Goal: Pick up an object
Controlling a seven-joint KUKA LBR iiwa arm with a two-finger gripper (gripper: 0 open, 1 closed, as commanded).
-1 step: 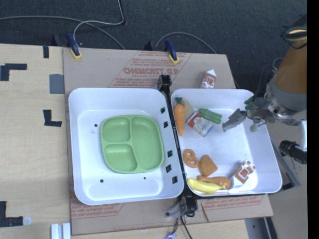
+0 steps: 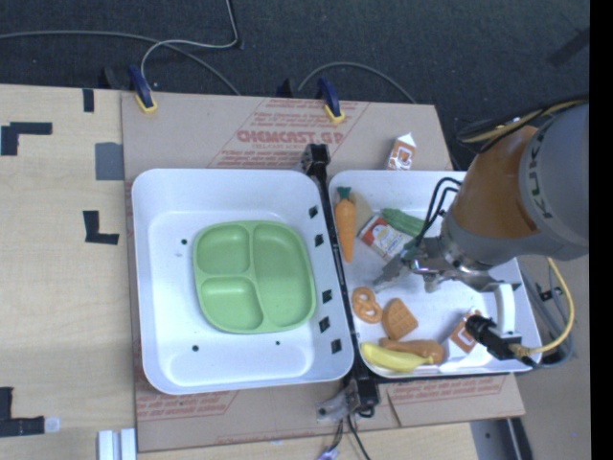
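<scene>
The right bin (image 2: 450, 182) holds several toy foods: a carrot (image 2: 343, 223) by its left wall, a red and white packet (image 2: 382, 239), a green piece (image 2: 403, 221), a pretzel (image 2: 365, 303), an orange cracker (image 2: 398, 319), a banana (image 2: 391, 357) and a small orange box (image 2: 463, 336). My gripper (image 2: 400, 268) hangs low over the middle of this bin, just below the packet and up and to the right of the pretzel. I see nothing held in it. The arm's orange band (image 2: 493, 199) covers the bin's right part.
The left bin (image 2: 153, 257) bears a green divided plate (image 2: 255, 276). A small carton (image 2: 402, 151) lies on the cardboard behind the right bin. Black clips (image 2: 316, 159) join the bins. Cables trail along the back and the arm's right side.
</scene>
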